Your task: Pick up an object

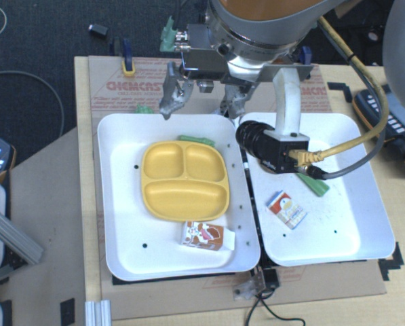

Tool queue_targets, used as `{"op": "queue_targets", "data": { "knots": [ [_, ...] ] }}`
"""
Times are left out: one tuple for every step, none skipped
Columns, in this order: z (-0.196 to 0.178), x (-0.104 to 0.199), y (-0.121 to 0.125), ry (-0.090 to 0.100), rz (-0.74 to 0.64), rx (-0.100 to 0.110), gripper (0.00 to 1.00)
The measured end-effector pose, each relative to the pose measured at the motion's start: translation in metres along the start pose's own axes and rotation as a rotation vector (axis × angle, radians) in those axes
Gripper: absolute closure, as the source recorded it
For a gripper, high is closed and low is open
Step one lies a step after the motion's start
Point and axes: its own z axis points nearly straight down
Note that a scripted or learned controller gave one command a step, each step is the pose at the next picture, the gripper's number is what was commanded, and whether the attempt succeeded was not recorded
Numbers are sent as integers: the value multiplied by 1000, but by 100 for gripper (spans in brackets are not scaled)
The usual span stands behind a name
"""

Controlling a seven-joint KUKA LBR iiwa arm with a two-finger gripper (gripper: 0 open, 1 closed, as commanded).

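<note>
Above two bins' far edge, one gripper point(201, 104) hangs spread, gripping nothing; one yellow plate point(185, 180), two packets point(203, 236).

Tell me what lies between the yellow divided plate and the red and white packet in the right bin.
In the camera view, between the yellow plate and the packet lie bare white floor and the two bins' adjoining rims.

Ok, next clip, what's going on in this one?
A robot arm reaches in over two white bins. Its gripper hangs open above the far edge of the left bin, with nothing between the fingers. In that bin lie a yellow divided plate and, beside its near edge, a small snack packet. The right bin holds another small packet and a green piece.
</note>
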Motion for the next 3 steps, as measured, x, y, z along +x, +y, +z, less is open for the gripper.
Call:
{"op": "queue_targets", "data": {
  "knots": [
    [-8,-2,-3,3,2,-5,0],
    [-19,-1,-3,4,1,-8,100],
    [-29,-1,-3,6,0,-10,100]
  ]
}}
